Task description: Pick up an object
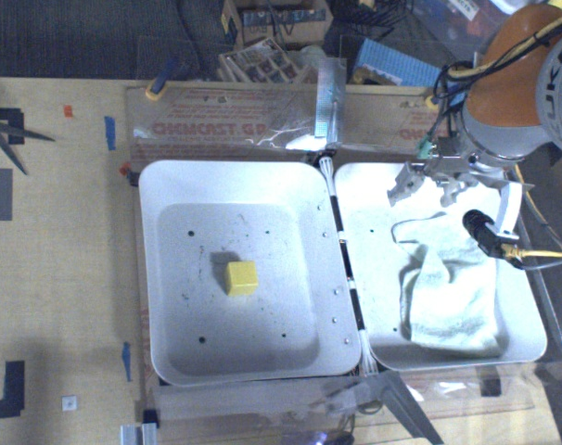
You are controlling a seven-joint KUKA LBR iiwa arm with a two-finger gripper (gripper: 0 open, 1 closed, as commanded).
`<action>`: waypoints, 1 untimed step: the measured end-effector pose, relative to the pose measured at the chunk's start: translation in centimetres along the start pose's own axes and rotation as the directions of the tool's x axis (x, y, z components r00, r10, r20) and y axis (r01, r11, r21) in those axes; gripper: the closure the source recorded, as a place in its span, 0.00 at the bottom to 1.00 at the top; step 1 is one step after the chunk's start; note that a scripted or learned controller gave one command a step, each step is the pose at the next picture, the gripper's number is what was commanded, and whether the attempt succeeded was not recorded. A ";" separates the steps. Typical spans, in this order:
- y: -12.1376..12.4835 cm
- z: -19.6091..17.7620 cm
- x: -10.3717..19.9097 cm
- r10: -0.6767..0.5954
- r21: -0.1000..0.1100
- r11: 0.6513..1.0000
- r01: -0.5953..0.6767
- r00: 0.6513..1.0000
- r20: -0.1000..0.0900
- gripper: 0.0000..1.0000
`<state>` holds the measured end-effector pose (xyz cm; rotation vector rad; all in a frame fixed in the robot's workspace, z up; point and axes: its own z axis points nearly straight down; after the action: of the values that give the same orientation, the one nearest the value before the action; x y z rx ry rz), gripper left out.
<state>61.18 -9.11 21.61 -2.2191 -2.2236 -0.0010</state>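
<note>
Two shallow white bins side by side on a pale wooden bench (58, 276). Left bin (170, 193): one small yellow block (242, 277), lying just below the middle of the floor, clear of every wall, nothing touching it; the floor bears dark specks and a few small holes. Right bin (374, 248): one crumpled white cloth (451, 295), spread from the bin's middle toward 5 o'clock, its upper edge curling up toward 11 o'clock. Arm: grey with an orange band (517, 63), entering at 2 o'clock of the view. Gripper (431, 185): poised over the right bin's 12 o'clock portion, near the far wall, above and apart from the cloth's upper edge; two pale fingers (403, 185) point down and stand spread apart, nothing between them. A black cylindrical fitting (482, 230) with a yellow cable sits at 3 o'clock of the gripper. Behind the bins, at 12 o'clock: a clear plastic sheet with red lettering (216, 128).
</note>
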 end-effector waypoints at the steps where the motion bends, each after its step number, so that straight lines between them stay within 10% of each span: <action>1: 4.5 10.9 -5.1 0.234 -0.003 0.972 -0.234 0.972 0.001 0.00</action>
<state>65.65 -14.17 10.70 -2.4680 -1.9491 -0.0022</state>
